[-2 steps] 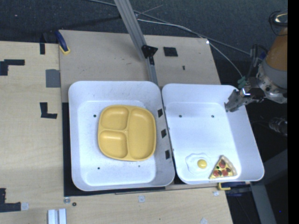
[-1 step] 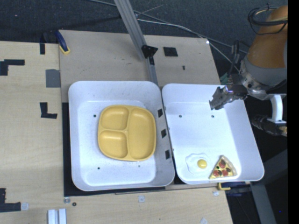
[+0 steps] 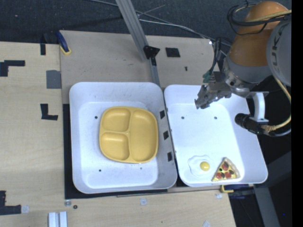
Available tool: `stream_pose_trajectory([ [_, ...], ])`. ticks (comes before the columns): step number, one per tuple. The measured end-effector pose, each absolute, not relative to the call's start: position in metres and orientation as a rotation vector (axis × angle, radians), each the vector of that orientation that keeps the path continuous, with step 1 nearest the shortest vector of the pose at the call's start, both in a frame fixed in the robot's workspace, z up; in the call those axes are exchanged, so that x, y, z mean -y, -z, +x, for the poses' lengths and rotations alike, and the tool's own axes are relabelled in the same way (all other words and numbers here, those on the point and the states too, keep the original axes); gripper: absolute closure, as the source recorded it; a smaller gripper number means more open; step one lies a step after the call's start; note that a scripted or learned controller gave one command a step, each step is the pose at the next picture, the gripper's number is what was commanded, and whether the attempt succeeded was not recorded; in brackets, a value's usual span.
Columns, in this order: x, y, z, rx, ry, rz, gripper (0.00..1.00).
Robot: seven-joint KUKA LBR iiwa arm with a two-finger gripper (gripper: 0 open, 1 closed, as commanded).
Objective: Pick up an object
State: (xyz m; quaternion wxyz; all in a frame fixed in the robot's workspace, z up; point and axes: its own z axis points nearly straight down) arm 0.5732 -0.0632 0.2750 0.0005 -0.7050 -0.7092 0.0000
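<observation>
Over the right bin (image 3: pixel 246 136), near its far edge, the gripper (image 3: pixel 204 101) hangs with nothing visibly between its fingers; whether they are apart or together I cannot tell. A fried egg (image 3: pixel 200 165) and a pizza slice (image 3: pixel 226 170) lie just beside each other at that bin's near edge. A yellow divided plate (image 3: pixel 129 134) sits mid left bin (image 3: pixel 85 126)

Two white bins (image 3: pixel 75 126) side by side. One yellow divided plate (image 3: pixel 128 134) in the left bin. Right bin: one fried egg (image 3: pixel 200 165), one pizza slice (image 3: pixel 226 170).
</observation>
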Motion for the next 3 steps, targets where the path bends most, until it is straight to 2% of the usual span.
stream_pose_trajectory([
  [1, 0.011, -0.253, 0.590, 2.226, -0.004, -2.214, 1.00],
  [2, -0.035, -0.232, 0.598, 2.225, -0.004, -2.214, 1.00],
  [3, -0.087, -0.236, 0.600, 2.228, -0.001, -2.213, 1.00],
])
